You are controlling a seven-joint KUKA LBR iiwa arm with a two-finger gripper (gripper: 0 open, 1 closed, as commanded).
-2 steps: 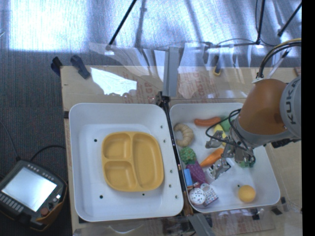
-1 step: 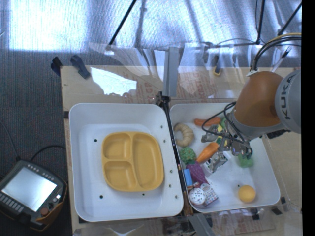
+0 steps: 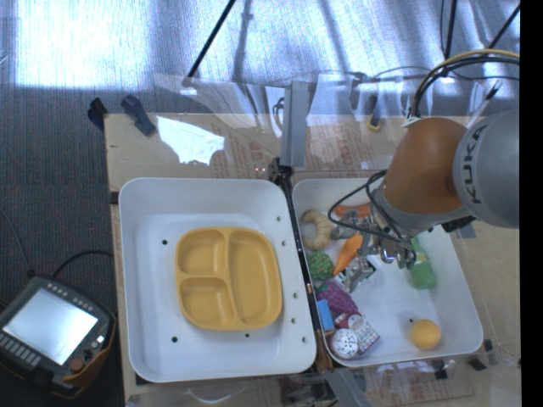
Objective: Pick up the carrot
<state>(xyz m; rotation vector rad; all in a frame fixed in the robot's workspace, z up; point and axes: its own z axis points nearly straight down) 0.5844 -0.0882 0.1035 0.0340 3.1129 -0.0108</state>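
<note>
Bench with two shallow white plastic bins side by side, seen from above at a slant. The left bin (image 3: pixel 140 227) bears a yellow three-compartment plastic tray (image 3: pixel 227 276). The right bin (image 3: pixel 462 299) is reached from the right by the grey arm with an orange band (image 3: pixel 428 172), its metal two-finger gripper (image 3: pixel 363 271) lowered over the bin's left half. The orange tapered carrot (image 3: pixel 348 253) lies tilted just beside the gripper, at its left, next to a beige knobbly ginger root (image 3: pixel 317 227). Whether the carrot is touched cannot be told, and the claw's state cannot be told either. A green leafy piece (image 3: pixel 320 265), a purple grape bunch (image 3: pixel 338 298), a green bottle-shaped toy (image 3: pixel 422 270) and a yellow-orange round fruit (image 3: pixel 426 334) are also contained.
</note>
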